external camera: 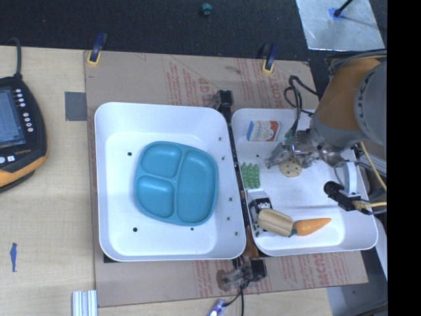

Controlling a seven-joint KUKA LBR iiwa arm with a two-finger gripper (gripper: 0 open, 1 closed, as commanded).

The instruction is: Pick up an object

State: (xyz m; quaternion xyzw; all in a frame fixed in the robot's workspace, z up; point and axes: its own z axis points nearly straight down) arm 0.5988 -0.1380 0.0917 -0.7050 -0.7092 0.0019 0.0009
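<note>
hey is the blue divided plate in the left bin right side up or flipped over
Right side up. The blue divided plate lies flat on the floor of the left bin, its three compartments showing as hollows facing the camera.

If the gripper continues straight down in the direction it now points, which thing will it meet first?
Most likely the round cookie. The gripper hangs in the right bin, pointing down, with the cookie just below its fingertips. How high it hangs above the cookie is unclear from this slanted view.
</note>
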